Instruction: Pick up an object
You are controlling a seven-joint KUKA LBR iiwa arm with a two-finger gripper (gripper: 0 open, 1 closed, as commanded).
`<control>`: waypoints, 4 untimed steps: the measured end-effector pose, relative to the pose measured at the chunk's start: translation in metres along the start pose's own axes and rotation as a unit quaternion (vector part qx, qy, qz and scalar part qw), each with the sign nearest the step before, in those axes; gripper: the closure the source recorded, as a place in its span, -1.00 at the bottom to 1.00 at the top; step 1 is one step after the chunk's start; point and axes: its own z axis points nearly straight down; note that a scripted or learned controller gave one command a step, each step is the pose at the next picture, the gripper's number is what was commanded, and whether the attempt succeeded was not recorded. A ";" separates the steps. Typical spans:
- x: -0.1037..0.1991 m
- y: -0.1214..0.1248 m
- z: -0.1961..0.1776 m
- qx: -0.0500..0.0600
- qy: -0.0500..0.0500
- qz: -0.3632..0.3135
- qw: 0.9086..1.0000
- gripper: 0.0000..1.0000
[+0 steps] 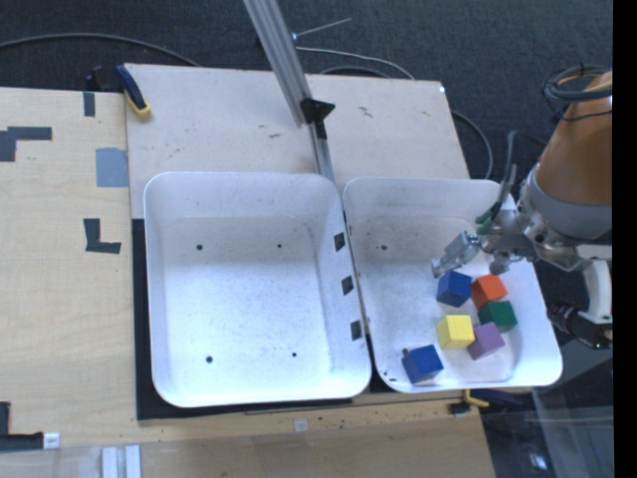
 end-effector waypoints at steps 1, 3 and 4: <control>-0.014 0.007 0.119 0.004 0.000 0.001 1.000 -1.00; -0.054 0.115 0.153 -0.014 -0.005 -0.001 1.000 -1.00; -0.038 0.103 0.152 -0.021 -0.011 0.000 1.000 -1.00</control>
